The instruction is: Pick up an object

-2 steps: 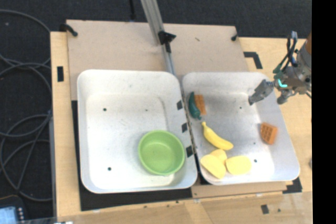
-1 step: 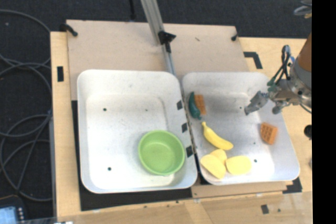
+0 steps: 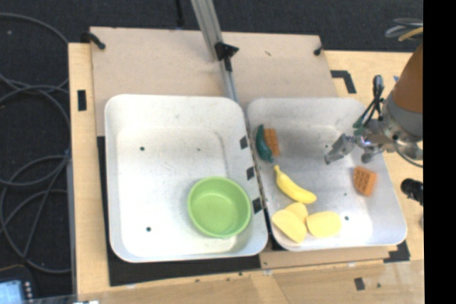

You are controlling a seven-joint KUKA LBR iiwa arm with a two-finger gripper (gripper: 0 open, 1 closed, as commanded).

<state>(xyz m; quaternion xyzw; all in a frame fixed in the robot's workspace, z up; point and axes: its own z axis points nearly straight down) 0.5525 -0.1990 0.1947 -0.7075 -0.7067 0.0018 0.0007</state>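
So the tabletop [image 3: 178,57] has two white bins: left bin [image 3: 142,124] has a green bowl [image 3: 219,206], right bin [image 3: 313,117] has a banana [image 3: 292,186], yellow pieces [image 3: 306,223] and an orange waffle block [image 3: 365,181]. The tool [image 3: 342,150] hovers over the right bin, up-left of the block, grasping nothing; can't tell if it's released or clenched

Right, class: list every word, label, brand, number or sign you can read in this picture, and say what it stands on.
None can be read. The green bowl, the banana, the orange waffle piece and both white bins carry no visible print. The black marks on the bench are plain shapes, not letters.
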